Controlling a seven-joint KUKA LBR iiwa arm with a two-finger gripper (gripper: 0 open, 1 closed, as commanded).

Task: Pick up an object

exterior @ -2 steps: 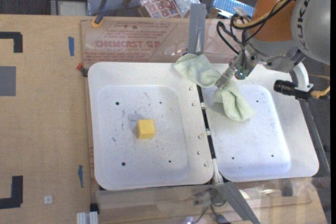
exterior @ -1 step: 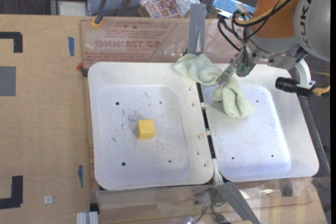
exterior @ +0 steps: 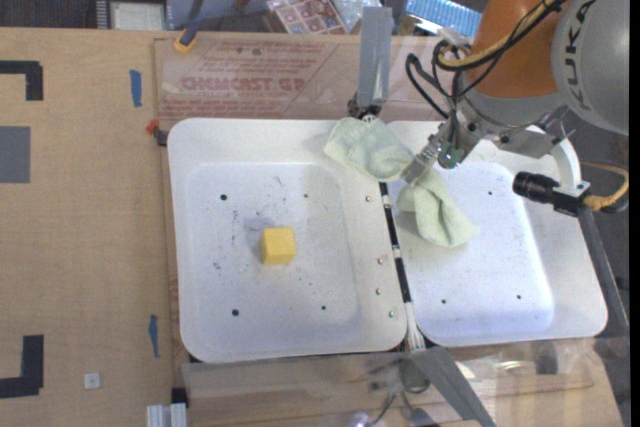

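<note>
Yellow is what you meet first: a small block lies near the middle of the left bin. Farther back, a pale green cloth drapes over the divide between both bins, one end in the right bin, the other by the left bin's far right corner. Your claw is pinching that cloth at the divide.

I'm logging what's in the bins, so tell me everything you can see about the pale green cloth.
The pale green cloth looks like soft, thin fabric, crumpled and folded. It drapes across the divide between the two white bins: one bunched part lies at the left bin's far right corner, the other in the right bin. The gripper sits at its middle.
</note>
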